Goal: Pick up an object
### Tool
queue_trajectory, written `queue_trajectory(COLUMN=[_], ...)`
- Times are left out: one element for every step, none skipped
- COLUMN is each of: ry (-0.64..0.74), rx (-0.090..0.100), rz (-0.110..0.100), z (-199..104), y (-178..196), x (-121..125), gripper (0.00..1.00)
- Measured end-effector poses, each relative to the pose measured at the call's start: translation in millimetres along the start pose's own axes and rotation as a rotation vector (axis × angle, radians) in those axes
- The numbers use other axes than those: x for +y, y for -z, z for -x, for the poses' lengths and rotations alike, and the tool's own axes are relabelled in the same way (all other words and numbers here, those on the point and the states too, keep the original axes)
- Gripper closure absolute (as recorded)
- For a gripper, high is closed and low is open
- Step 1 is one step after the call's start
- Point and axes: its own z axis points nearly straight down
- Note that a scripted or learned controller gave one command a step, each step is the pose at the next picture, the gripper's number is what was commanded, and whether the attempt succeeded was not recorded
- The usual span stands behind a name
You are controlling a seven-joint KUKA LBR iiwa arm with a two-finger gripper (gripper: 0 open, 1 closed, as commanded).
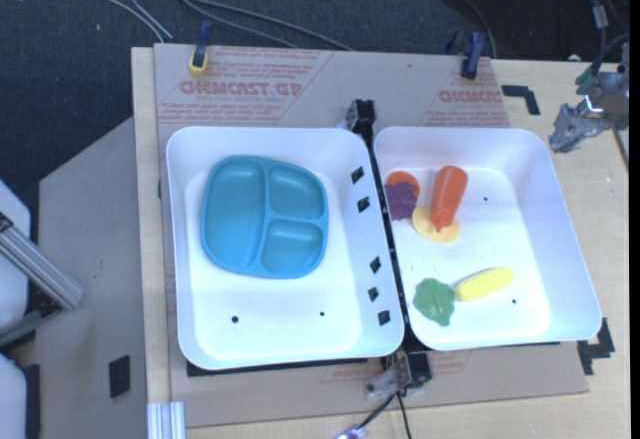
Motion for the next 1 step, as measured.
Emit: queue_trajectory(ry=[0.003], rx=[0.003], rz=[-0.004], z=[-45.3], y=[-6.5], x=[11.3], gripper=[1.0])
